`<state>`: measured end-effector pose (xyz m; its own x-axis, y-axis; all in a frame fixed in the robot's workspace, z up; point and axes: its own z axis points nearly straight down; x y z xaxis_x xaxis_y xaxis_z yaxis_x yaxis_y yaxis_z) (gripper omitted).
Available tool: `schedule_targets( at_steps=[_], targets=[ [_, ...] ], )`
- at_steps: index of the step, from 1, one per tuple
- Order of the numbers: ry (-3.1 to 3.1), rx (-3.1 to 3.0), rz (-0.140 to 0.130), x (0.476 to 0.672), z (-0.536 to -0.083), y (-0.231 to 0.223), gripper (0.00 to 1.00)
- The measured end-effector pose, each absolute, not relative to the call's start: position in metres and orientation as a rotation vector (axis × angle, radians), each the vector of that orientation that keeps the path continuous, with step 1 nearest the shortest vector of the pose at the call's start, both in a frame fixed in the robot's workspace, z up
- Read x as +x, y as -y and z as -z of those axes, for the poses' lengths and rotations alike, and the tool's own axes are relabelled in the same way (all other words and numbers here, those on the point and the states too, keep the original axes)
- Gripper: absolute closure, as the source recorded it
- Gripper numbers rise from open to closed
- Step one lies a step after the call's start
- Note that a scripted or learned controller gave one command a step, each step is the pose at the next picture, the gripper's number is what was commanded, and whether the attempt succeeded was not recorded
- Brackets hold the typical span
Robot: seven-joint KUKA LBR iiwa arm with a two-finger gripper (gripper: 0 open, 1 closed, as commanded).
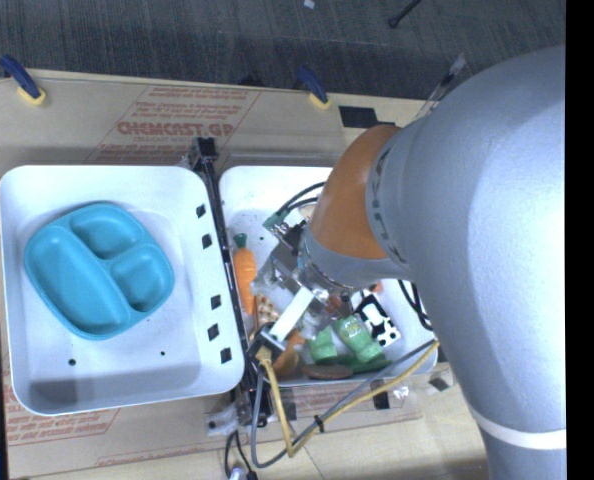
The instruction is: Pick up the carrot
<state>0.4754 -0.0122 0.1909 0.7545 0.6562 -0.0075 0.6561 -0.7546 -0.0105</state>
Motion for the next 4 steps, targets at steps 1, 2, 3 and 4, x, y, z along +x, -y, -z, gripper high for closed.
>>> schedule_targets(
  at_steps=[1, 2, 3, 4],
  targets=[
    [0.866, -3.015, -0.018, 0.518, -0.191, 0.052, 0.00],
    [0.649, -3.068, -0.016, 0.549, -0.153, 0.092, 0.00],
    [0.482, -3.095, -0.011, 0.554, -0.192, 0.016, 0.00],
    [0.477, -3.097, -0.015, 0.553, -0.191, 0.019, 0.00]
  ],
)
